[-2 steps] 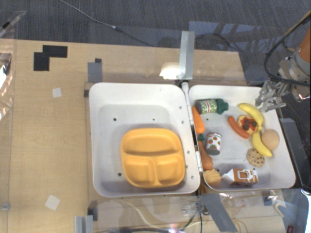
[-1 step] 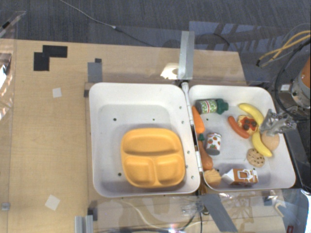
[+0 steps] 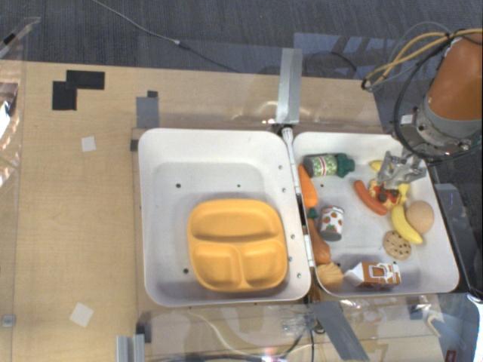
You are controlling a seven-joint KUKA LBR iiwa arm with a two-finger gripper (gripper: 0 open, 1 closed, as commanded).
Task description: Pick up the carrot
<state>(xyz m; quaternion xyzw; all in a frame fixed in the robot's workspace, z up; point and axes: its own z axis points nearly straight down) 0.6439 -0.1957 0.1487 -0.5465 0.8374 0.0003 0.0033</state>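
The carrot (image 3: 307,188) is a slim orange piece lying lengthwise against the left wall of the right bin (image 3: 445,266), between a green bottle (image 3: 329,164) and a small can (image 3: 330,222). My gripper (image 3: 395,175) hangs over the right part of the same bin, well to the right of the carrot. It is just above a small red and yellow toy (image 3: 389,195) and beside a red sausage (image 3: 370,197). Nothing of the carrot is near the gripper.
The right bin also holds a banana (image 3: 406,225), a pale egg-shaped piece (image 3: 421,216), a cookie (image 3: 395,244), a carton (image 3: 375,274), a bread piece (image 3: 329,277) and a brown piece (image 3: 320,248). The left bin (image 3: 162,164) holds a yellow divided plate (image 3: 236,243).
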